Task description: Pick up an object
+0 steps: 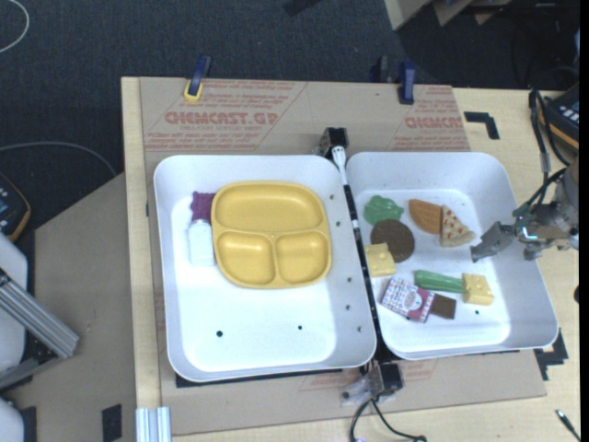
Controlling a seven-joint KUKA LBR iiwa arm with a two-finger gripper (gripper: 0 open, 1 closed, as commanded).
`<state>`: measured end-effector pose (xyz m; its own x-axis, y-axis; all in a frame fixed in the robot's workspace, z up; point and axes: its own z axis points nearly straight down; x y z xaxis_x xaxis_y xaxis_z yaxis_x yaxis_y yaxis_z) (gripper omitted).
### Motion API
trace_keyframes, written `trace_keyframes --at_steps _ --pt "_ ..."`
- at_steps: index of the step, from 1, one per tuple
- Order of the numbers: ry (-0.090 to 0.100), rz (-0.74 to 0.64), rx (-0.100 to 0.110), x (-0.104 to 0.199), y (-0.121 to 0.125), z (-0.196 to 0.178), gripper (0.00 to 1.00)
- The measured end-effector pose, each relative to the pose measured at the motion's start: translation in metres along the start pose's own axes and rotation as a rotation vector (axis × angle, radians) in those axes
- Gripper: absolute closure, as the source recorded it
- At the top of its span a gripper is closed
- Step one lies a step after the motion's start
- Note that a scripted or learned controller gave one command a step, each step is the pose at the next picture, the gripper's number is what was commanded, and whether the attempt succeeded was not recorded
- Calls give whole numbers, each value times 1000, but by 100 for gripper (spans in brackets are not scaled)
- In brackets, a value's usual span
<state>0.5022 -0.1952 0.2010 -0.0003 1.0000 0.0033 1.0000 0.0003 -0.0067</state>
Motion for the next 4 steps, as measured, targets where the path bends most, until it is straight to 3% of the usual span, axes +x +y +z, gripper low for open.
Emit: trace_keyframes --at_steps 2,3,4 --pt "0 1 1 -1 -2 106 0" --pt "-2 1 -8 -1 0 114 0" --pt "-8 3 -16 -3 1 102 100"
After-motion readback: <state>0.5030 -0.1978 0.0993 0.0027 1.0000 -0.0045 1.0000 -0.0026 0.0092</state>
